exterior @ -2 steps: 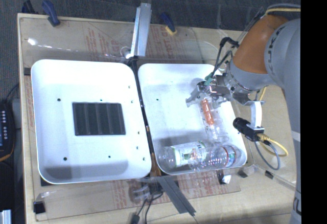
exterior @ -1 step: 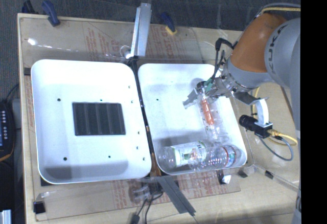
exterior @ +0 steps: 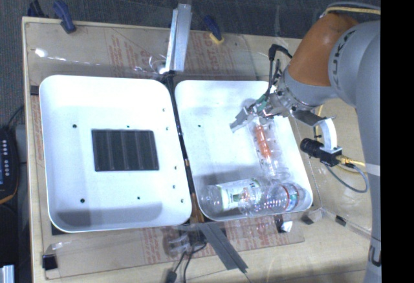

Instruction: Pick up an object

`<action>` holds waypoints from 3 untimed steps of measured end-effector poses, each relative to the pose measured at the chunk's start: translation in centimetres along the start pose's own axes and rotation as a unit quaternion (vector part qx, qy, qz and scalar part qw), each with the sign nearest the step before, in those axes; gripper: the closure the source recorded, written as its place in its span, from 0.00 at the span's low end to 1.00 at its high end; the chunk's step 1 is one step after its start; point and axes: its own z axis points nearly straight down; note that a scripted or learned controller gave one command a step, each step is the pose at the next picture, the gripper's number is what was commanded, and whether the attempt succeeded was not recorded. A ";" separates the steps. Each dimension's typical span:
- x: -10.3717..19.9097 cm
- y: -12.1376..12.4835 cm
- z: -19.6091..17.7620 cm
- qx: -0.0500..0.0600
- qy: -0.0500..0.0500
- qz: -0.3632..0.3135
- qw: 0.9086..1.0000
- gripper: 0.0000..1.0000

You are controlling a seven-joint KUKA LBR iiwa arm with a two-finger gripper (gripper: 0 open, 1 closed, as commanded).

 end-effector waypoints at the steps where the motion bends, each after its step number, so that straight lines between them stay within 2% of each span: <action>1: 0.0 -1.1 -2.1 0.000 0.000 0.006 1.000 0.00; 2: 0.9 -4.9 1.8 0.002 0.001 0.002 1.000 0.00; 3: 0.2 -2.2 1.5 0.001 0.000 0.021 1.000 0.00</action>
